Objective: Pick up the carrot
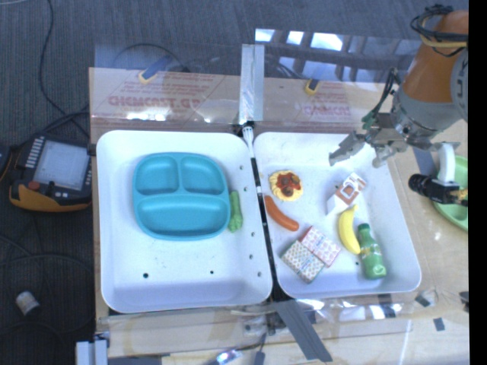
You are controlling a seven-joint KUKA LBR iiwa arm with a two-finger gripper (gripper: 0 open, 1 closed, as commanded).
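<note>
Carrot first: it lies in the right bin, hard against that bin's left wall, a short orange stick slanting down toward the lower right, just left of the frame's centre. Nothing is touching it from above. Right above it sits a little round pizza toy, close but apart. Below and to its right, two patterned blocks sit side by side, near the carrot's lower tip without quite meeting it. Further right there's a small white carton with a red mark, then a banana, and a green bottle just beside the banana's lower end.

Across the divider, the left bin carries a blue sectioned plate, with a slim green vegetable tucked along its right edge.

And the arm? The gripper hangs at the upper right of the frame, over the far rim of the right bin, fingers spread wide and carrying nothing. It's well apart from the carrot, up and to the right of it.

So, by my reading, we're at the approach stage, no grasp begun. The next move calls for a long travel down-left across the bin, a wrist turn so the fingers straddle the carrot's narrow width, then a careful descent. Tight spot, too: the bin wall crowds one side and the pizza toy the other.
</note>
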